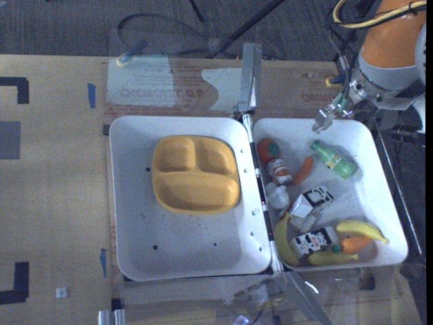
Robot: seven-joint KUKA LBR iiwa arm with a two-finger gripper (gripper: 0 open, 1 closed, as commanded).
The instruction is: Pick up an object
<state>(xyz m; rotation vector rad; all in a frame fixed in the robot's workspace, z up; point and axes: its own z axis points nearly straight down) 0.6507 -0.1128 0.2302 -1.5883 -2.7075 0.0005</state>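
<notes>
A green bottle [334, 159] lay on its side, slanted, at the far end of the right bin [387, 181], a carrot [304, 170] just left.

Wooden bench [54, 202] with blue tape marks [91, 95].
Bears black cables [145, 26] at the far edge, plus a clear plastic sheet [169, 83] behind the bins.

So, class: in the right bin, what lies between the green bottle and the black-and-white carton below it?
In the camera view, the stretch from the green bottle to the black-and-white carton is bare white bin floor; an orange carrot sits just left of that line.
</notes>
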